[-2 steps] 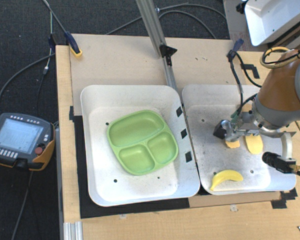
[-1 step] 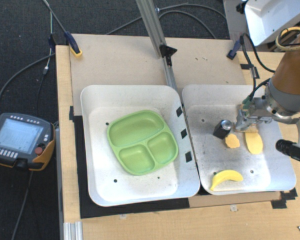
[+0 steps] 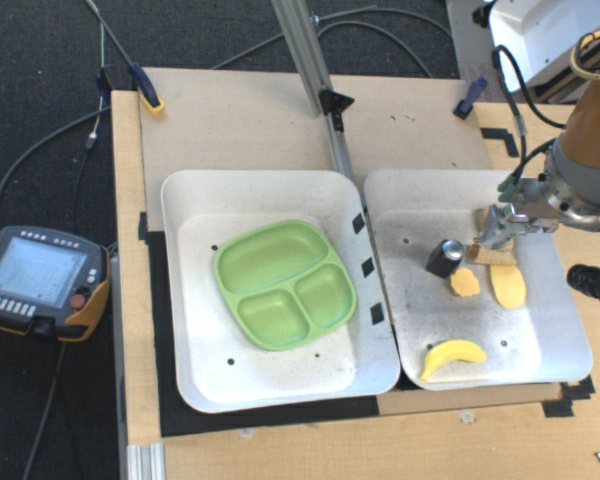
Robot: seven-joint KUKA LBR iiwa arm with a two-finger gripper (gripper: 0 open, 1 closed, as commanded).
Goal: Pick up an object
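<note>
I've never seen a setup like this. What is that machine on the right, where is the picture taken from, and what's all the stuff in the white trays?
One camera fixed above the bench looks down at a slant. The grey and orange thing is a robot arm, ending in a gripper low over the right bin. That bin holds a banana, two yellow food pieces, a tan block and a small dark can. The left bin holds a green divided plate. I cannot tell whether it grips anything.
</note>
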